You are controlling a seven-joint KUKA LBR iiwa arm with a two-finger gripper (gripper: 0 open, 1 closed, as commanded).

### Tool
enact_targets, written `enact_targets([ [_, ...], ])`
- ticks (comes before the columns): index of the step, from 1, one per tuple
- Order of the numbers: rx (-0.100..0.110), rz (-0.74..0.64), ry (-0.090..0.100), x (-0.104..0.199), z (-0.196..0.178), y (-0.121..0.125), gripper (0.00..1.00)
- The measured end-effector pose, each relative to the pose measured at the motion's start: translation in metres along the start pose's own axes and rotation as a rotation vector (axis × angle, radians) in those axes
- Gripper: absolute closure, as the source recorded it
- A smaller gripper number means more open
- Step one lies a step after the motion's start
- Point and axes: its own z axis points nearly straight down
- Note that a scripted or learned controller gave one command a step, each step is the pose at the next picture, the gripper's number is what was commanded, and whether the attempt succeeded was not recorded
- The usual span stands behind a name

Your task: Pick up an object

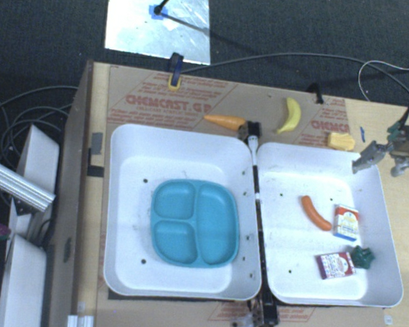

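On the counter (86, 183), the left bin (130, 148) holds a blue divided plate (195, 222), lying flat near the middle of its floor. Behind the bins, on the brown board, an orange carrot (225, 122) lies just above the left bin's far rim, and a yellow banana (291, 115) lies further right, near the seam's far end. A pale yellow block (341, 141), possibly a cheese wedge, sits on the board beyond the right bin's far corner.

The right bin (291, 168) carries four small things. An orange sausage-shaped piece (316, 213) lies at a slant near the middle. Just right of it is a small red and white box (346, 223). Below that, a dark red packet (335, 266) lies near the front, with a small dark green piece (362, 256) touching or just beside its right edge.

At the far right, the hand (384, 159) hangs above the right bin's far right corner, well apart from all four things. Its two fingers stand spread with nothing between them.
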Motion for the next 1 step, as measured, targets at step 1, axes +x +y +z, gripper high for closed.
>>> enact_targets([
  [1, 0.005, 0.002, 0.002, 0.0111, 0.1137, -0.0019, 0.00],
])
